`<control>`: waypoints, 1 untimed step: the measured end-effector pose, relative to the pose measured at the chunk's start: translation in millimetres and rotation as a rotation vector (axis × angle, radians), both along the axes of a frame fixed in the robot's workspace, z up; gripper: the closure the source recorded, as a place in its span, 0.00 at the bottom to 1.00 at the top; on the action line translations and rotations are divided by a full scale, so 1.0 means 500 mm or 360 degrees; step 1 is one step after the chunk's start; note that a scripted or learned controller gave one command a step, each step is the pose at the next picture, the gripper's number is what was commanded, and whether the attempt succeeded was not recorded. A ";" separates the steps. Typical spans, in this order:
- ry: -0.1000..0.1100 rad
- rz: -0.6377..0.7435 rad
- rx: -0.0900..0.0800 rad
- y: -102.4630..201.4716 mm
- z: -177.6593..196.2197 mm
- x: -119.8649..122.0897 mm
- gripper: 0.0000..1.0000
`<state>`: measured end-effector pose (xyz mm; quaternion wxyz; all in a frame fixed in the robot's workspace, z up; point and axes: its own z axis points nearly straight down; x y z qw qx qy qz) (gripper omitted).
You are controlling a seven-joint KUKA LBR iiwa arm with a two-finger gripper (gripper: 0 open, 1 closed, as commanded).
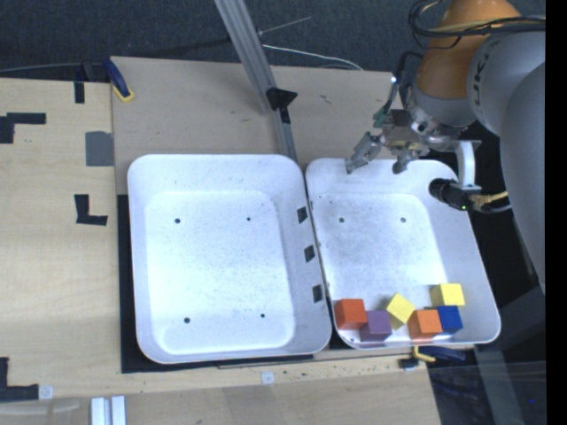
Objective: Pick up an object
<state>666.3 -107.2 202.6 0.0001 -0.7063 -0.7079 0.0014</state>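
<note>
From the camera view, we see the gripper (379,154) hanging above the far rim of the right bin (461,237), its two fingers spread apart with nothing between them. The things we could pick lie well apart from it, bunched along that bin's near edge: an orange block (351,312), a purple block (378,324) touching it, a yellow block (400,308) turned cornerwise, a second orange block (425,322), a blue block (449,319) and a second yellow block (450,294). The left bin (146,237) sits beside it.

We judge these blocks to be small, light and rigid, with flat faces that should grip well. They are near-cubes, so no long axis stands out. The first orange block has a free left side; we would close on opposite flat faces there.
</note>
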 end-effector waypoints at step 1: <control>0.0015 -0.0012 0.0000 -0.154 -0.202 -0.089 0.00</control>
